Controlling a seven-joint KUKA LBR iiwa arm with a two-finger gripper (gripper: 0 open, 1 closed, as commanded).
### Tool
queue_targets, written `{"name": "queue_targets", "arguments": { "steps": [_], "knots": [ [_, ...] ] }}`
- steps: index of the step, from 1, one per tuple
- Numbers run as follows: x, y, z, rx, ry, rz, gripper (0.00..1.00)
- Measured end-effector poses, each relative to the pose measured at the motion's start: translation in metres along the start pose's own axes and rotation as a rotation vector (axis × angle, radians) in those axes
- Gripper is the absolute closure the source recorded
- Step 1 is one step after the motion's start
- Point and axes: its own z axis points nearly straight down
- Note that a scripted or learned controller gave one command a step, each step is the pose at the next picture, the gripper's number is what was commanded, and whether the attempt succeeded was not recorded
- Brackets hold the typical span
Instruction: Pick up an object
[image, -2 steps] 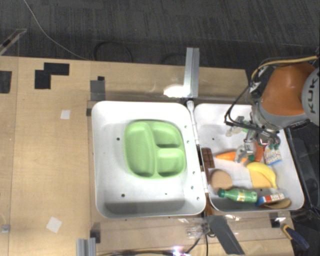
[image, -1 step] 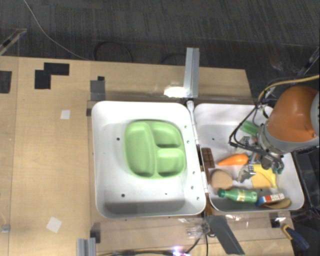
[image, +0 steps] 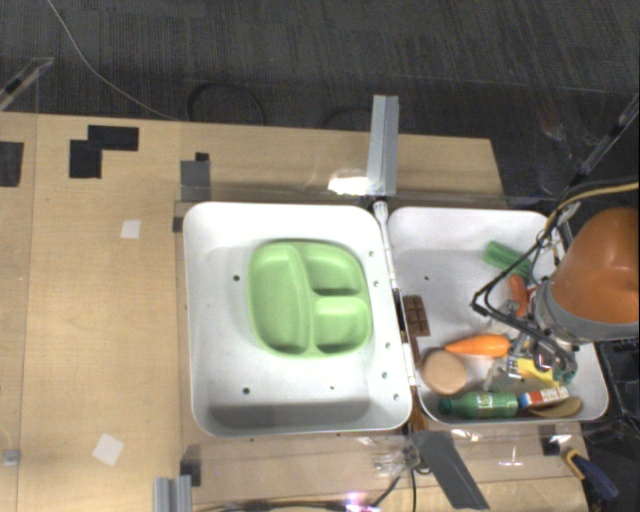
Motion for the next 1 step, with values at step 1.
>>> {"name": "queue_targets", "arguments": {
  "steps": [1],
  "knots": [
    [0.0106, 0.0433, 0.0000, 0.001, 0.006, 0.046, 0.00]
  ]
}}
